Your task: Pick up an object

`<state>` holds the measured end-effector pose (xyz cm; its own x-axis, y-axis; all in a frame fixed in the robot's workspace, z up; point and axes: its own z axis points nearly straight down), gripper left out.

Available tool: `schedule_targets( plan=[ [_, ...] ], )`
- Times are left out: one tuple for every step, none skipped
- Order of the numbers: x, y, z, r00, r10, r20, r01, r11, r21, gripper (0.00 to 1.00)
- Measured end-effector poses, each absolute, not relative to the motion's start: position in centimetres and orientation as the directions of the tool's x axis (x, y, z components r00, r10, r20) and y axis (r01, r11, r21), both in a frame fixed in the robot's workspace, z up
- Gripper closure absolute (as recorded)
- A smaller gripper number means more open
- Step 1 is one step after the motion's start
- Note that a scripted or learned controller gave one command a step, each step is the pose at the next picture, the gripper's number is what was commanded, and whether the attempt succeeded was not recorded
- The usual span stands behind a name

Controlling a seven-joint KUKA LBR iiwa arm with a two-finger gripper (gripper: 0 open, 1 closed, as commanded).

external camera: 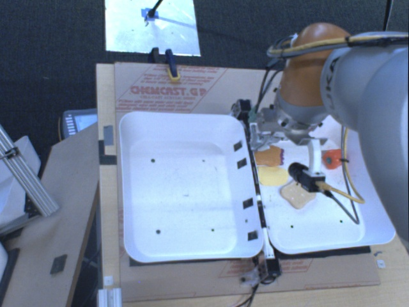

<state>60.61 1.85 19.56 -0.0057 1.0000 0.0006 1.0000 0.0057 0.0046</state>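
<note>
At the far left an aluminium rail (27,179) slants beside the tabletop (70,203). On the tabletop lies a cardboard sheet (167,89) with red lettering, with a yellow clamp (172,68) at its far edge. The sheet carries both bins. The left bin (128,171) shows a white floor with a few small dark dots. Its right wall touches the right bin (332,232) along a seam lined with dark clips. The gripper (255,136) hangs just over that seam at the far left corner of the right bin, and whether it is released or clenched cannot be told from this angle. Nothing is seen in its grasp. The objects lie in the right bin, just right of the gripper. An orange piece (270,157) sits nearest it and a yellow disc (273,176) touches that piece's near side. A tan slice (298,197) lies just beside the disc, toward the front. A small red piece (331,159) sits apart, farther right. The grey arm (370,88), with its orange band (313,59), fills the upper right above the bin.
</note>
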Motion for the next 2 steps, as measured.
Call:
schedule_targets(
  plan=[
    [56.3,-6.6,23.1,0.007,1.000,-0.003,1.000,-0.007,0.002,1.00],
    [56.5,0.1,31.3,-0.011,1.000,0.003,1.000,0.011,0.011,1.00]
  ],
)
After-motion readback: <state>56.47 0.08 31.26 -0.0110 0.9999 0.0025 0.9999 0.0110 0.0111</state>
